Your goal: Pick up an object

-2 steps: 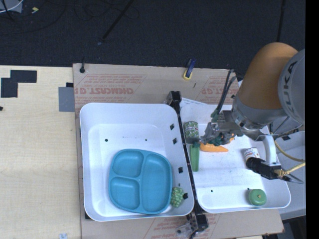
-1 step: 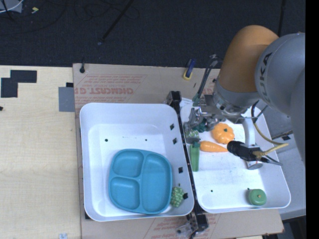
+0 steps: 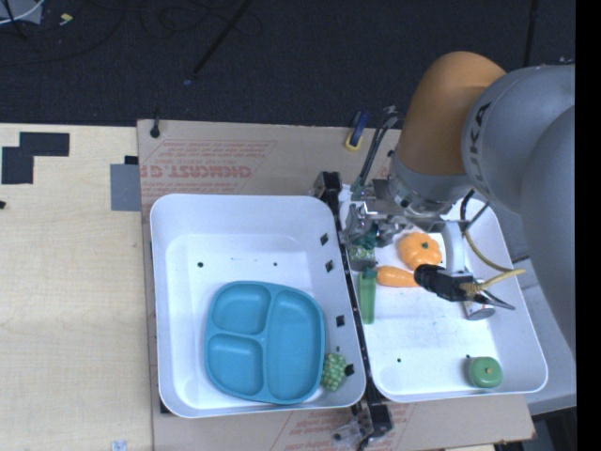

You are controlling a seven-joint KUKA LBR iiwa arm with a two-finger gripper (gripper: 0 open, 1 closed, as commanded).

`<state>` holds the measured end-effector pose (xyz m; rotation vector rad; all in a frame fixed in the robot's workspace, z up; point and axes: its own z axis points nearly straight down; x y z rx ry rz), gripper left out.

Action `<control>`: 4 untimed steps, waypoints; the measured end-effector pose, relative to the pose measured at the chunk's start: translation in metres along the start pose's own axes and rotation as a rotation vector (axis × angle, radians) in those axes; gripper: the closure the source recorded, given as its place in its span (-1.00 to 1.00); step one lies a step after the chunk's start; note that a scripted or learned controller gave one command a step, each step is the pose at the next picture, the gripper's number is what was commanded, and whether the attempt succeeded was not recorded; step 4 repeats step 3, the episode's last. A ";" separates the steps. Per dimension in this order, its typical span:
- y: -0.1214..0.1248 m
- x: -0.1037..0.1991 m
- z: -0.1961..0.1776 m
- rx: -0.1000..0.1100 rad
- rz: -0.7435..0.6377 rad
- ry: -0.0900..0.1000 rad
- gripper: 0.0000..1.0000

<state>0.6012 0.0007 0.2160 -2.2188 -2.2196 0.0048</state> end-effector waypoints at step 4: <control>-0.003 0.001 -0.021 -0.001 0.002 0.000 1.00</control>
